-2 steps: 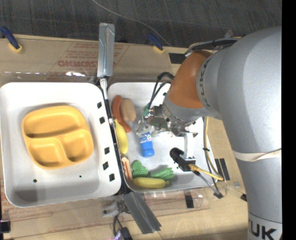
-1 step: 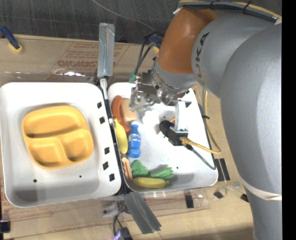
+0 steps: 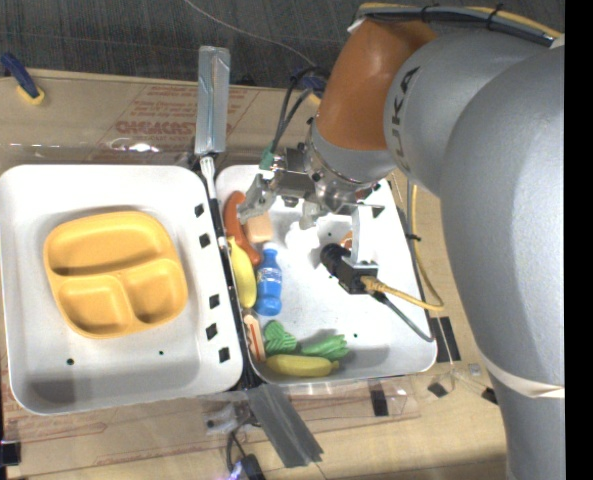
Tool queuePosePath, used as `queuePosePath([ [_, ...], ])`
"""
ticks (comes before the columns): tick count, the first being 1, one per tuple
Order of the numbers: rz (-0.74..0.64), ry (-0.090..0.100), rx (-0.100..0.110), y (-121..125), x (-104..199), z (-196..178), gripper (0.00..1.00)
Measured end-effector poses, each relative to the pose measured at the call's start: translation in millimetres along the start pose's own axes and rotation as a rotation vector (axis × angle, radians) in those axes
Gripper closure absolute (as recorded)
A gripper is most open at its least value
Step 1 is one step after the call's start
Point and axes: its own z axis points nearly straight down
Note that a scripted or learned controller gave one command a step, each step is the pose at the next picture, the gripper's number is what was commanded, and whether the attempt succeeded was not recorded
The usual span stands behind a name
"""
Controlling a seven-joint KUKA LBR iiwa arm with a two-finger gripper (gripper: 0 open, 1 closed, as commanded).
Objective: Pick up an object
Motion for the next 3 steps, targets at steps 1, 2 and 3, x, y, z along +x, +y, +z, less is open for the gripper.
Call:
queuePosePath([
  [1, -0.188, -0.001, 0.006, 17, 30, 59, 0.00],
  [2, -0.334, -0.001, -0.002, 26, 30, 56, 0.00],
  [3, -0.325, -0.002, 0.001, -7, -35, 57, 0.00],
])
